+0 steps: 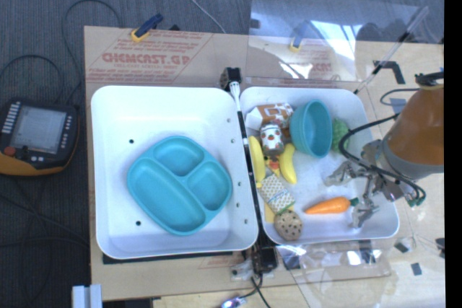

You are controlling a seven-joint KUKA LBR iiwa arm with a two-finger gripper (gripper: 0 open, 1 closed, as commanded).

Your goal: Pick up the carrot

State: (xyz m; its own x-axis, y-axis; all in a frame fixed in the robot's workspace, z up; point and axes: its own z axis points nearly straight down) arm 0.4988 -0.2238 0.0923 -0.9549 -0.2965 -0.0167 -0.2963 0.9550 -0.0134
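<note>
I see my gripper [355, 191] with fingers spread and holding nothing, the carrot [328, 207] lying just beside its tips; I judge the toy light, stiff and smooth, so I would take its thick middle.

Showing a robotics lab or test cell rather than a home or kitchen: sitting on dark grey carpet, a plywood bench [144, 54] bearing two shallow white bins [115, 155] side by side. Lying at the left on the floor, an orange-edged teach pendant [32, 137] with a screen, trailing black cables [86, 11] across the carpet. Leaning at the bench's far right corner, clear plastic shielding [325, 40], with clamps [146, 27] gripping the board's far edge.
</note>
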